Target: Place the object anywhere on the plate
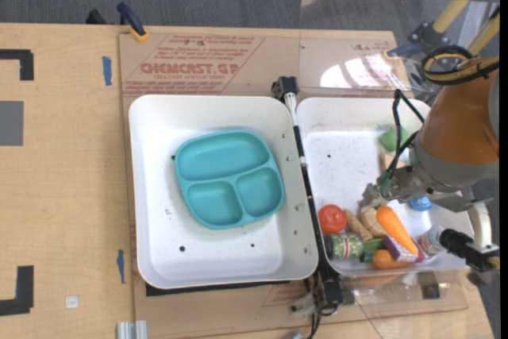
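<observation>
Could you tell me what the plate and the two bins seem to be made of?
Plate: likely moulded plastic, teal, smooth with a soft sheen, rounded divider ridges. Left bin and right bin: probably hard white plastic, semi-gloss, with rounded corners and scuff specks; painted metal cannot be ruled out.

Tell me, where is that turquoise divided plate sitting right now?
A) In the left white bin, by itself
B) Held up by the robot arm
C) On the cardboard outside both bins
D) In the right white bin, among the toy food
A: the turquoise plate lies flat in the left bin, while the toy food, such as the carrot and the tomato, is piled in the right bin.
</observation>
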{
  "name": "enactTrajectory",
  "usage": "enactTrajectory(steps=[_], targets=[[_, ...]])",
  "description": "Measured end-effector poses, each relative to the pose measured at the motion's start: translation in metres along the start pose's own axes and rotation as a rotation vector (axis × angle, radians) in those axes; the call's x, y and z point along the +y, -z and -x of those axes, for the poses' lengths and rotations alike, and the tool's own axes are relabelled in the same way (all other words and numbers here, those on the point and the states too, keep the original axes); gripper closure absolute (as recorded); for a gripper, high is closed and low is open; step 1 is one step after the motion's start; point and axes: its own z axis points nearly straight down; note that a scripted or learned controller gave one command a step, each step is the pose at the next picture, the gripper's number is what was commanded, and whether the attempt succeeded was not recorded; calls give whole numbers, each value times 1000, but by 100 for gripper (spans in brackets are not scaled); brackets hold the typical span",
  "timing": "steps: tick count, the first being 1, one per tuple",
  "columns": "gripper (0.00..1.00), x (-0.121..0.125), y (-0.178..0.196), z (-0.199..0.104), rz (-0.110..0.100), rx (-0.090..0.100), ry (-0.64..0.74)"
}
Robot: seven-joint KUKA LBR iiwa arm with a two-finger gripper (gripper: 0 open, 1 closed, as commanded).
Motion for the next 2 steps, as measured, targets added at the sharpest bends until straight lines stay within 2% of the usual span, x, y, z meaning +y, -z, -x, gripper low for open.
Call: enactTrajectory(steps=[1, 2], targets=[[100, 33, -1, -68, 1, -2, -255], [100, 69, 29, -117, 1, 0, -373]])
